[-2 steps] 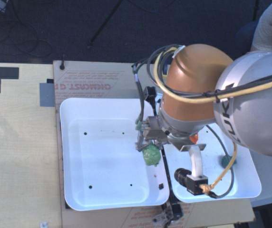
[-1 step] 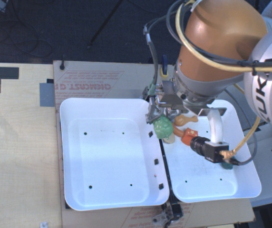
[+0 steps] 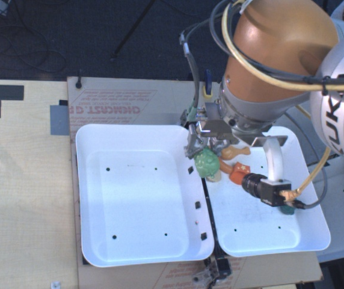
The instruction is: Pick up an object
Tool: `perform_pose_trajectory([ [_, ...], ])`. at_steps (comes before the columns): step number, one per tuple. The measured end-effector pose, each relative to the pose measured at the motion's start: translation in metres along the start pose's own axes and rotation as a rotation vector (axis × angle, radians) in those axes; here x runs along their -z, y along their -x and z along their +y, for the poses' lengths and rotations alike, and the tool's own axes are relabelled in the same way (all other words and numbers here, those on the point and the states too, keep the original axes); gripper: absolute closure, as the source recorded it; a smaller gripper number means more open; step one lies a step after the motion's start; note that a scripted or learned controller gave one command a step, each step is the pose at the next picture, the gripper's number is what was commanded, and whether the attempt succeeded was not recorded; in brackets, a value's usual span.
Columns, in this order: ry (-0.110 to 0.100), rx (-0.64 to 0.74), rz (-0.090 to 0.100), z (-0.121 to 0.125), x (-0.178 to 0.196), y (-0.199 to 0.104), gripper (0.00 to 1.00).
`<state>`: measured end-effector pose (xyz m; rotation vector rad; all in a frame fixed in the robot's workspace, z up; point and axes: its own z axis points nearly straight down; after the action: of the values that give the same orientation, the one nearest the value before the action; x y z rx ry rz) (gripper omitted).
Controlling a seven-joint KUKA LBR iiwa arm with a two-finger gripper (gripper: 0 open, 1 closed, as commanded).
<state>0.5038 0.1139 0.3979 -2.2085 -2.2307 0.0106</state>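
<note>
Two white bins sit side by side on the surface (image 3: 27, 179), a brown board under them. From above, the gripper (image 3: 203, 144) hangs at the right bin's (image 3: 316, 233) inner wall, just over a green ball (image 3: 207, 163) — whether the jaws hold it I cannot tell. Orange pieces (image 3: 237, 161) crowd beside it. Likely risks: the ball rolling off, or the jaws catching the wall.
</note>
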Motion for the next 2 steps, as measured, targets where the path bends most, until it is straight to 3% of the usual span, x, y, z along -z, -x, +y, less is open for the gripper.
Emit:
perform_pose_trajectory([
  [1,-0.004,0.008,-0.001,0.000,0.009,-0.001,1.00],
  [2,0.013,-0.005,0.006,-0.018,0.106,-0.038,1.00],
])
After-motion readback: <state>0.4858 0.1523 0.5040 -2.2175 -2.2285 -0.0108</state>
